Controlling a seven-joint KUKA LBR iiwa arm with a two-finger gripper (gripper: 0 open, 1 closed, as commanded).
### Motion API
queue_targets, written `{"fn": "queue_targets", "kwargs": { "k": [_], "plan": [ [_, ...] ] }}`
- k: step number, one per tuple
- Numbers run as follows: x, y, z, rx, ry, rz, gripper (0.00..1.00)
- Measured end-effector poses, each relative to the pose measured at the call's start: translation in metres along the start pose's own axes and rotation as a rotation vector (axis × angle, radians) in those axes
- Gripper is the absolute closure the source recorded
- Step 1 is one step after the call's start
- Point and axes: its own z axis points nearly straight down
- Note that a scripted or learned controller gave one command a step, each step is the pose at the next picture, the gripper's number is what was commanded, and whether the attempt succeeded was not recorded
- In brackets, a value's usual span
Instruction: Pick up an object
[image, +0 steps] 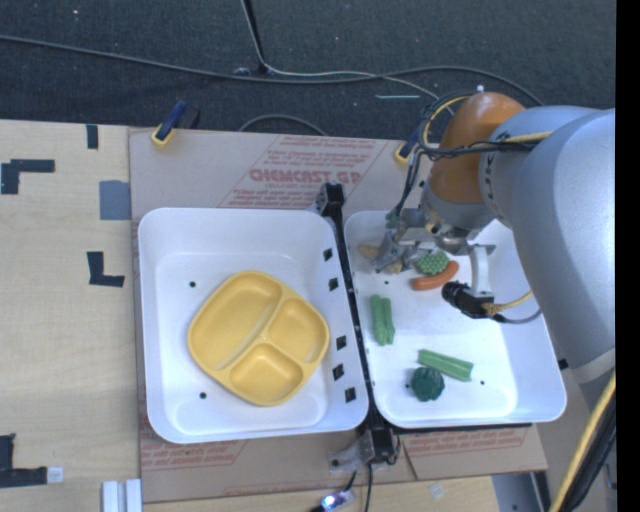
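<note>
The right bin (520, 395) holds a green ridged piece (382, 319) near its left wall, a light green stick (445, 364) and a dark green broccoli-like lump (427, 384) toward the front. Further back lie an orange carrot-like piece (436, 277) and a green dotted piece (433, 263). My gripper (397, 252) hangs low over the bin's back left part, just left of the dotted piece and the carrot. Beneath the fingers lies a tan object (374, 250), partly hidden.
The left bin (165, 300) holds a yellow divided plate (258, 335). A black divider (345, 290) runs between the bins. The arm's grey body (560, 210) covers the right bin's back right corner. Cables (480, 300) hang near the wrist.
</note>
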Motion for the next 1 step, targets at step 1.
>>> {"fn": "queue_targets", "kwargs": {
  "k": [1],
  "plan": [
    [-0.0049, 0.0072, -0.0465, -0.005, 0.005, 0.001, 1.00]
  ]
}}
